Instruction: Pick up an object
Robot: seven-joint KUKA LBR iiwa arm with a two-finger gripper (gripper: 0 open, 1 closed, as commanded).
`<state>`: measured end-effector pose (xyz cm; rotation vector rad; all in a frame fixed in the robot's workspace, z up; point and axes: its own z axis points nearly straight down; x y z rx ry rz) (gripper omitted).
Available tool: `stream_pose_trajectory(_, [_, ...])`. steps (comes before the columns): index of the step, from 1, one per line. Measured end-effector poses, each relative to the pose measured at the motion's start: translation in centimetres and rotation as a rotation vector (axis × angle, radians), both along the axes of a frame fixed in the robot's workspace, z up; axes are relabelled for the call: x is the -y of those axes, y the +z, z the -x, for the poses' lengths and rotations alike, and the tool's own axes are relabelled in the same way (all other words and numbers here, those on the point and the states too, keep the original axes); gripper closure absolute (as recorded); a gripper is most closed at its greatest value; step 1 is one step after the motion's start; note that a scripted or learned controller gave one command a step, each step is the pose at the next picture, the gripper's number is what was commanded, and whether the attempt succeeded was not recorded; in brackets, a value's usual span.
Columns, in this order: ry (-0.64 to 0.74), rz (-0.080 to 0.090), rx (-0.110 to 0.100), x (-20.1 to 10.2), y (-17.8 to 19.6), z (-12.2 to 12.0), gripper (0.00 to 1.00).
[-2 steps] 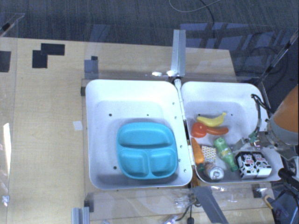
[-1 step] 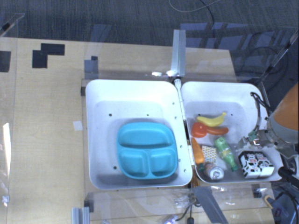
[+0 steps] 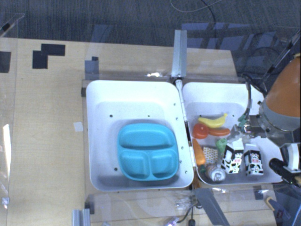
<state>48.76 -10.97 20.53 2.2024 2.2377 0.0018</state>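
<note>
My claw (image 3: 241, 160) hangs low over the right bin (image 3: 211, 95), its two cow-patterned fingers (image 3: 232, 161) standing apart, one beside the other, with nothing between them. Just to the left of my claw lies a green object (image 3: 221, 145), and a little beyond that, a carrot (image 3: 199, 153) runs along the bin's left wall. Down and to the left of my claw sits a small can (image 3: 217, 174), close by my left finger. Up and to the left rest a red tomato (image 3: 200, 130), an orange-red piece (image 3: 219, 132) and a yellow banana (image 3: 213, 121), grouped together. Well off to my left, across the divider, the left bin (image 3: 101, 102) holds a blue divided plate (image 3: 147, 150). Both bins rest on the wooden surface (image 3: 42, 140).
</note>
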Motion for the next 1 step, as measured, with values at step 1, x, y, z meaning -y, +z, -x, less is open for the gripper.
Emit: stream_pose_trajectory(1, [-0.076, 0.007, 0.021, -5.19, -1.69, -1.03, 1.00])
